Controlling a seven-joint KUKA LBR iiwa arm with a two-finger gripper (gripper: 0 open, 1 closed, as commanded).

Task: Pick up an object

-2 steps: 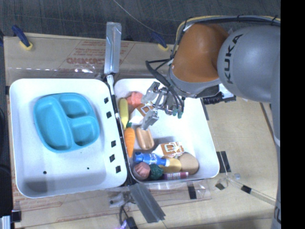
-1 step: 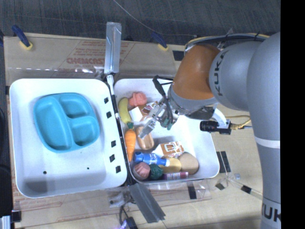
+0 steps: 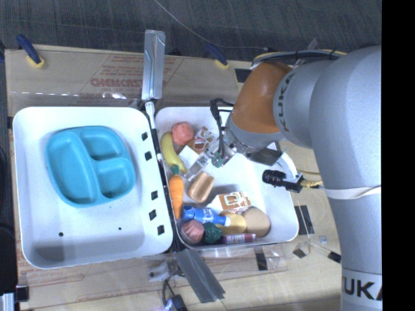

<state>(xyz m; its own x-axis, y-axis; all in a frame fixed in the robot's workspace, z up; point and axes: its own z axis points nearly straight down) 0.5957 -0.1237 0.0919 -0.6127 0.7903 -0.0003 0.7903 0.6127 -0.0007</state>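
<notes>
We see the gripper (image 3: 217,155) low in the right bin (image 3: 280,207), near its upper-middle, w/ the grey arm (image 3: 337,109) and its orange band (image 3: 259,96) coming in from the right above it. Fingers are too small and too mixed w/ the clutter for us to read; can't tell if open or shut, and we see nothing clearly held between them.

Right at the tip, touching or just beside it, sits a small white packet w/ red print (image 3: 204,138), and a pale box (image 3: 189,154) just left of the tip. Just below the gripper lies a tan bread-like piece (image 3: 200,186), tilted, near but apart from the tip as far as we can tell.

Further left, a yellow banana (image 3: 170,151) runs along the bin's left wall, w/ a pinkish-red round fruit (image 3: 183,133) at its top end. Below the banana an orange carrot (image 3: 176,196) lies lengthwise by the same wall.

Along the bin's lower edge, well apart from the gripper: a blue item (image 3: 204,214), a yellow piece (image 3: 235,223), a tan potato-like lump (image 3: 257,221), an orange-and-white printed packet (image 3: 234,202), a pink item (image 3: 192,230), a dark green one (image 3: 212,234).

The left bin (image 3: 39,238) holds a blue divided tray (image 3: 91,164), well apart from the gripper.
</notes>
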